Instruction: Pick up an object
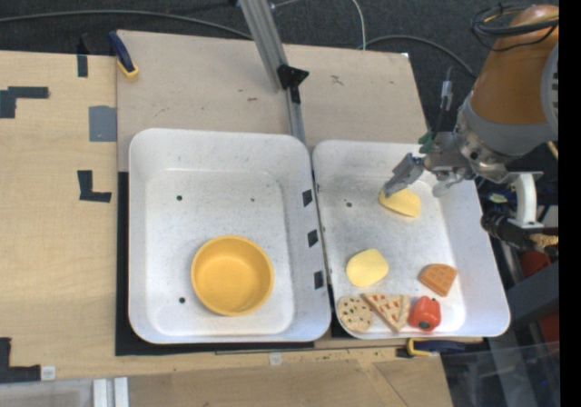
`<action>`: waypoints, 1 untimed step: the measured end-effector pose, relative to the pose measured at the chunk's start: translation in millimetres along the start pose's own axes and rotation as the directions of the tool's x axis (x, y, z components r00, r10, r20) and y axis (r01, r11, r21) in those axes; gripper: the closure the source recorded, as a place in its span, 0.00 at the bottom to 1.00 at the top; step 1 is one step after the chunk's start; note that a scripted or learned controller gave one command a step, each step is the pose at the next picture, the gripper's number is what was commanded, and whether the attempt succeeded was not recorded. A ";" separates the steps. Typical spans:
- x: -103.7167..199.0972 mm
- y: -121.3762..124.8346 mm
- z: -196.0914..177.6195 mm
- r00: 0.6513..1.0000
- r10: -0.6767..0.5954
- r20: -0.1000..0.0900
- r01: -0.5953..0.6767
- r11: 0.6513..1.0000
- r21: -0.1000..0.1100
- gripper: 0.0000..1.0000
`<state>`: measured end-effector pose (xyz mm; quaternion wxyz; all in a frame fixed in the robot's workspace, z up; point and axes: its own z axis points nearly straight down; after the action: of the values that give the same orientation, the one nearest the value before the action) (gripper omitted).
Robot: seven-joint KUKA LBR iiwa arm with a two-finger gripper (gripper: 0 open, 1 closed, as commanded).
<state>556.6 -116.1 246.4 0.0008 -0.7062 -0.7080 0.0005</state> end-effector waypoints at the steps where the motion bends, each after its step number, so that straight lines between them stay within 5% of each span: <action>1: -0.1 0.0 0.0 1.000 0.000 0.000 0.000 1.000 0.000 0.00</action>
<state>556.6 -116.3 246.5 0.0007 -0.7063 -0.7079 0.0005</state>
